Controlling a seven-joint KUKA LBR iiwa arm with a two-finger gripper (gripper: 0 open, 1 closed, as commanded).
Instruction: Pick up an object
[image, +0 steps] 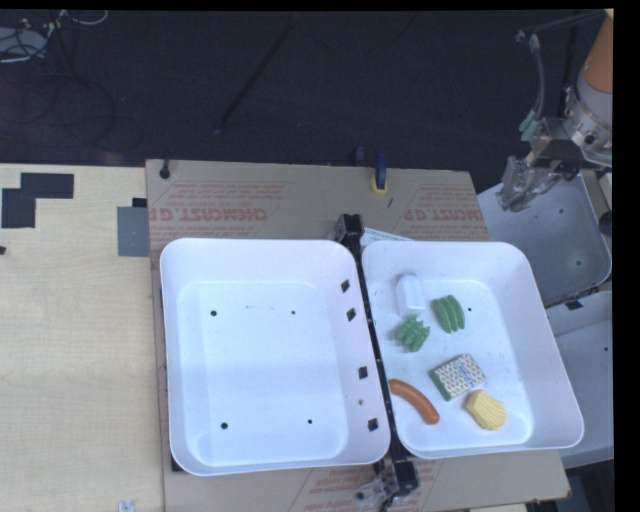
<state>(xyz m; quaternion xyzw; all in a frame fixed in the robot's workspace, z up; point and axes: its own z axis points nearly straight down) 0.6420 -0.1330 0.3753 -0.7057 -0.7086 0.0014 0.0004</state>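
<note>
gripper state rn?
Gripper: cannot be told; it hangs above the bench, right of and beyond the right-hand white bin, with nothing visibly held.

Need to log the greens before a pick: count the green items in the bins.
2, both in the right bin. One green vegetable lies toward the far side, next to a white object. The other green piece lies just left of and nearer than it. None seem hidden.
</note>
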